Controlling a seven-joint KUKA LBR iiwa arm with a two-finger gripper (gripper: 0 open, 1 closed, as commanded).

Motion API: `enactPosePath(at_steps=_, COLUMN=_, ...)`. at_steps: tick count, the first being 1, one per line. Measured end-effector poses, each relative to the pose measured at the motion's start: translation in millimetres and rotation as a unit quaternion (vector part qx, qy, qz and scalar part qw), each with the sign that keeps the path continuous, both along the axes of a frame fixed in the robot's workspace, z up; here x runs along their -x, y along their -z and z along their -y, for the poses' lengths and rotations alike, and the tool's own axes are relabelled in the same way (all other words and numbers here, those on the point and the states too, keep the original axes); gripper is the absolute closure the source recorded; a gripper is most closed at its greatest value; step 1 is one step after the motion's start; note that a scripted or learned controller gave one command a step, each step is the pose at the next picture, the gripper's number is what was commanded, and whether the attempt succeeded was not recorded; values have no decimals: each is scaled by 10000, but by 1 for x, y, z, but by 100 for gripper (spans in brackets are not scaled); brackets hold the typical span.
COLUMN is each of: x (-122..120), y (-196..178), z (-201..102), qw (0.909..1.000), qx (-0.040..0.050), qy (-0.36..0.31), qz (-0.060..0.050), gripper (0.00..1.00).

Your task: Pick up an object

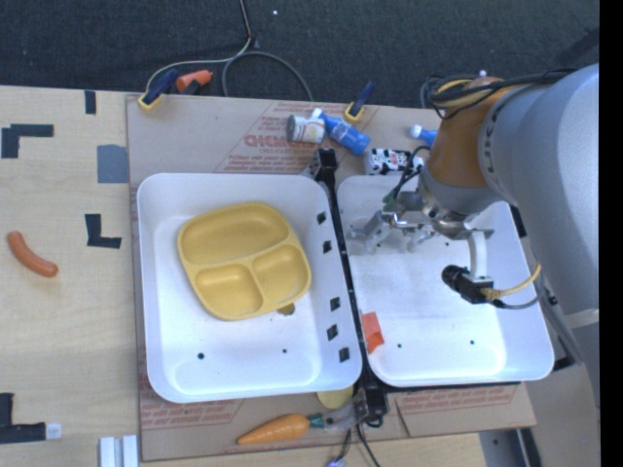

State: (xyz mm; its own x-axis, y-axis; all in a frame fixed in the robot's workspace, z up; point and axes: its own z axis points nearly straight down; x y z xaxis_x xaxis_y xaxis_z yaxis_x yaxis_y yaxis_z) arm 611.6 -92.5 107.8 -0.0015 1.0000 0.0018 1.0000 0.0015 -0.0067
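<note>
**A:** Starting at the near edge: a carrot [275, 428] lies on the cardboard sheet [243, 146], just in front of the left bin [156, 290].

**B:** And in that bin?

**A:** A yellow divided plate [243, 259], three compartments, sitting flat towards the bin's far left. A small dark bit [284, 309] peeks out at the plate's near edge; I can't make out what it is.

**B:** Over to the right bin [516, 353].

**A:** A small orange piece [372, 331] lies on the floor right against the left wall, on the near side. Well apart from it, further back, the gripper [394, 230] is down inside the bin near the far left corner.

**B:** Open or closed?

**A:** I can't tell; the metal parts blur together from up here, and I see nothing gripped. The grey arm [555, 163] comes in from the right, its orange band [458, 154] above the wrist, with a black plug and yellow cable [472, 284] hanging over the middle of the bin.

**B:** Beyond the bins?

**A:** A small bottle with a blue end [326, 129] lies on its side on the cardboard. A blue clamp [360, 100] and a yellow and orange clamp [175, 84] grip the far edge. Way off left on the wooden bench [58, 183], a sausage [32, 254].
</note>
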Motion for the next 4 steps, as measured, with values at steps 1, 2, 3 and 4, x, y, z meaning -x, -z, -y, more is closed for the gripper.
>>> enactPosePath(at_steps=1, x=-34, y=24, z=1, qw=10000, qx=12, qy=-9, qz=22, gripper=0)
enactPosePath(at_steps=2, x=-58, y=22, z=15, qw=10000, qx=9, qy=-4, qz=43, gripper=0)
enactPosePath(at_steps=3, x=-58, y=12, z=14, qw=10000, qx=25, qy=-13, qz=48, gripper=100)
enactPosePath(at_steps=4, x=-58, y=12, z=14, qw=10000, qx=28, qy=-13, qz=43, gripper=0)
